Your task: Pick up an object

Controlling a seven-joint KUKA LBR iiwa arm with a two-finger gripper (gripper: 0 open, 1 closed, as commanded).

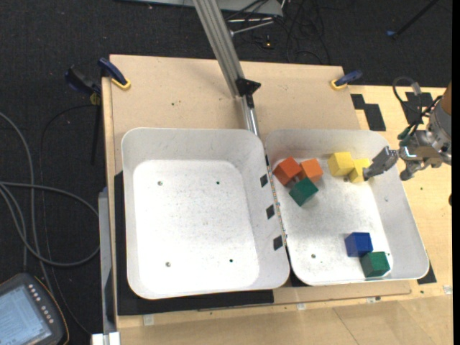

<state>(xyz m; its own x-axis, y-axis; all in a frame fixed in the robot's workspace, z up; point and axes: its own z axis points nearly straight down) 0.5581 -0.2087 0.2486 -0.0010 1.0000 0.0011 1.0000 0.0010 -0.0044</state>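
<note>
My gripper [389,169] hangs over the right rim of the right bin [338,264], reaching in from the right edge of the camera view. Its fingers stand apart and I see nothing between them. The left fingertip [372,171] is close beside a small yellow block [357,172], which lies next to a larger yellow block [341,164]. Further left sit two orange blocks [287,169] [312,168] and a dark green block [303,190], bunched together. A blue block [358,243] and a green block [375,263] lie near the bin's front right corner.
The left bin [190,214] stands beside the right one, their rims meeting at the middle. A slanted metal pole [219,34] comes down from the top to the bench behind the bins. Clamps [115,74] [346,80] hold the board's back corners.
</note>
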